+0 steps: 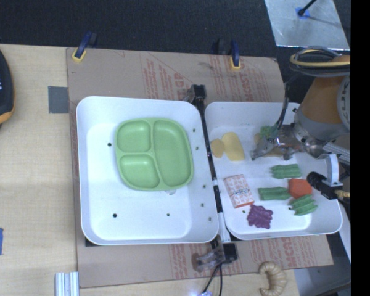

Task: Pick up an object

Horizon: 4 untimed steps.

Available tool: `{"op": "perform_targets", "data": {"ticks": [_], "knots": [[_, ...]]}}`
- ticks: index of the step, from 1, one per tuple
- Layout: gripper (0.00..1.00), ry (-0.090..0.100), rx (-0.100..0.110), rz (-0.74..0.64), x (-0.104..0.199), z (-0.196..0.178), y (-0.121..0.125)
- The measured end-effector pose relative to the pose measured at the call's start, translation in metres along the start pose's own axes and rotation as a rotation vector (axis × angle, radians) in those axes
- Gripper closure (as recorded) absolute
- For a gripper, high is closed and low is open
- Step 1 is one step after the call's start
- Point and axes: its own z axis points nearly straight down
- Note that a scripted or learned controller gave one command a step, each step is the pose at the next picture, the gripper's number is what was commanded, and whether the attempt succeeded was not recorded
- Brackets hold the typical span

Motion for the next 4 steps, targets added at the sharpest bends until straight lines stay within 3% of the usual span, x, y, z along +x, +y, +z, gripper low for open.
{"op": "perform_targets", "data": {"ticks": [1,2,3,4], "knots": [[0.00,-0.003,-0.011,-0.007,0.045,-0.002,0.052],[0.00,0.001,0.006,0.001,0.054,0.001,-0.077],[0.00,-0.004,-0.012,-0.003,0.027,-0.001,-0.006],[0.00,-0.005,-0.012,-0.004,-0.009,-0.002,0.049]]}}
